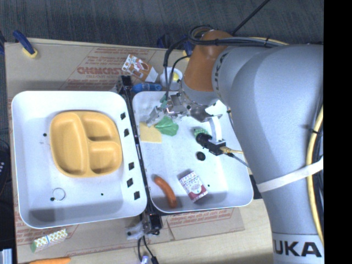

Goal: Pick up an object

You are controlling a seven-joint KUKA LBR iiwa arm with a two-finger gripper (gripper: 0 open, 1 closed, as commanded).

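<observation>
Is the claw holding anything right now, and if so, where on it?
Cannot be told. The claw is low in the right bin at the green object, but no hold is visible.

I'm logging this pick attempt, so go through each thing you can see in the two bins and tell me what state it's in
Yellow divided tray: lying flat in the left bin, nothing in it.
Green object: in the right bin, right under the gripper.
Yellow cheese slice: flat, beside the green object.
Sausage: lying loose near the front wall.
Red packet: lying tilted, untouched.
</observation>
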